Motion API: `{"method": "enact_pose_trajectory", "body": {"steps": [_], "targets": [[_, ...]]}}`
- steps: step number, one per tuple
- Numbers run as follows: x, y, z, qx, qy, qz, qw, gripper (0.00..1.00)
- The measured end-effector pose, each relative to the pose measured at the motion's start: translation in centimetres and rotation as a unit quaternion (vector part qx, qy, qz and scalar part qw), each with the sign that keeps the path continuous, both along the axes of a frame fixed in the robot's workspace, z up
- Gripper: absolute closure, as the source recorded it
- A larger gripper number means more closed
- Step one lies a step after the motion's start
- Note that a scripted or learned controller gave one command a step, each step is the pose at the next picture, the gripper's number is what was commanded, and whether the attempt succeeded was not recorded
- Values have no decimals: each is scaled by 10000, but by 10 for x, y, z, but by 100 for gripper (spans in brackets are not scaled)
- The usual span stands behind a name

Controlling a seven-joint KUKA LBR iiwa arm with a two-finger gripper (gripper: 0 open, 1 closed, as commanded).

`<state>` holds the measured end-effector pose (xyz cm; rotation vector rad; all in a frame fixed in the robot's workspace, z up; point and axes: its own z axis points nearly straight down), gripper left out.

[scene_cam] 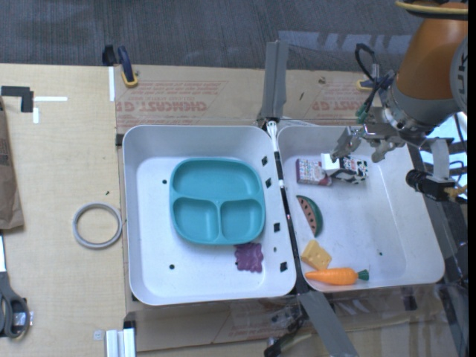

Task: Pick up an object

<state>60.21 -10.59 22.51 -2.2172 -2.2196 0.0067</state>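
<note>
Hovering with gripper, finger spread impossible to tell, just above the milk carton beside the maroon carton: approach step, needing descent next.

Tape ring on wooden bench, blue clamp, scissors, brown bag

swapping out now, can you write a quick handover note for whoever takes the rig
Gripper: over the right bin, at its far end just above the small cartons; nothing seen held.
Right bin: watermelon slice, cheese wedge, carrot near the front.
Left bin: teal divided plate, purple grapes.
Done: approach. Left: grasp and lift an object.
</note>
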Motion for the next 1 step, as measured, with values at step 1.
{"method": "enact_pose_trajectory", "body": {"steps": [1], "targets": [[-63, 6, -136, 3, -6, -371, 9993, 0]]}}
